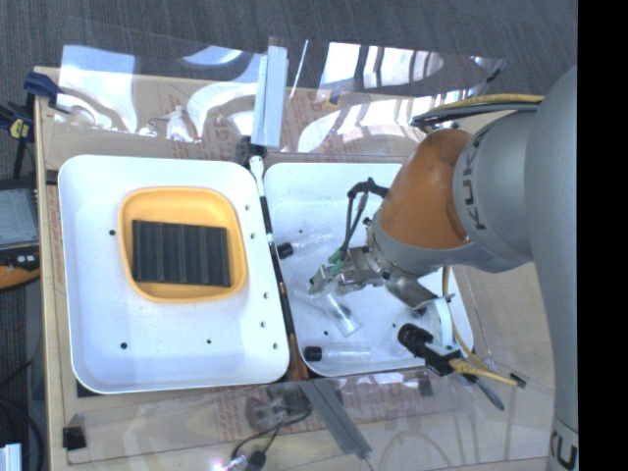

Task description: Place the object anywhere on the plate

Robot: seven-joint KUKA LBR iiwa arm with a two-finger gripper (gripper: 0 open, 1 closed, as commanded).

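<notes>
I see gripper [332, 281] low in right bin [294, 189], its state unclear. Clear object [339, 314] just beneath; plate [182, 209] in left bin [98, 341]. Risk: transparent object slips, grasp misses.

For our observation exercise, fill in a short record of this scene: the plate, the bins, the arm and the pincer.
plate: yellow plate with a dark ribbed centre, in the left bin
right bin: holds clear and black small items, too blurred to name
arm: grey with orange band, over the right bin
pincer: low in the right bin; grip unclear
</notes>
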